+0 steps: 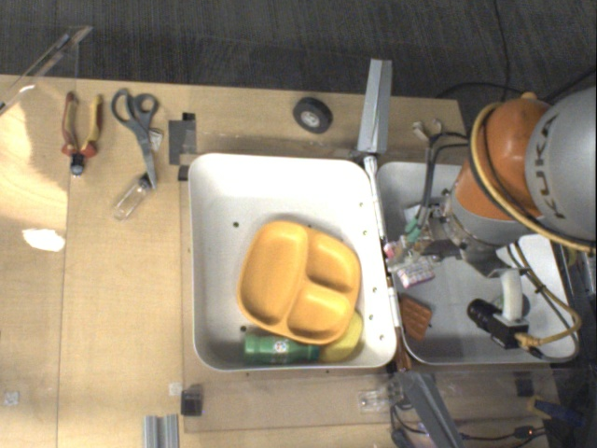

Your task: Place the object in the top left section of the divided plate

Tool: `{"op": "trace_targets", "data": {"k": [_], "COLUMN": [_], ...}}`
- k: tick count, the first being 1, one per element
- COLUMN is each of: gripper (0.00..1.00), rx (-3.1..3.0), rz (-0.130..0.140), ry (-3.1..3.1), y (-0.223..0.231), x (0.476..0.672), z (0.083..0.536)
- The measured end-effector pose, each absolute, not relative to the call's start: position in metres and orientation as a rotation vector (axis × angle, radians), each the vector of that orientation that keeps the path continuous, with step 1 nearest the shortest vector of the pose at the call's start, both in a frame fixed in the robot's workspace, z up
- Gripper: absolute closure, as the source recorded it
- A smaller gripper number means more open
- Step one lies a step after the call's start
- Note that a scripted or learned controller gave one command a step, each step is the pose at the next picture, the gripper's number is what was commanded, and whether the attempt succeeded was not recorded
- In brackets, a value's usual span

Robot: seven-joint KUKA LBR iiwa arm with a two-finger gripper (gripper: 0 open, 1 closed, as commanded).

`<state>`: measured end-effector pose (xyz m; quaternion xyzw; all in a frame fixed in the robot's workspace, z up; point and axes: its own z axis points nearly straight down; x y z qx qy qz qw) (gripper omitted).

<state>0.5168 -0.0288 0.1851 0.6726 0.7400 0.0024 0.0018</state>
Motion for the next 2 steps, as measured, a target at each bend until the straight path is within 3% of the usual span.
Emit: {"op": "trace_targets", "data": {"k": [1,2], "gripper": [1.00,0.00], "rx": [2.072,2.072], "rz": [0.005,0.005], "ry": [2.358,2.357], "y": [0.0300,0.0299], "x": [0.5440,0.5441], "z": [0.1846,0.1847]}}
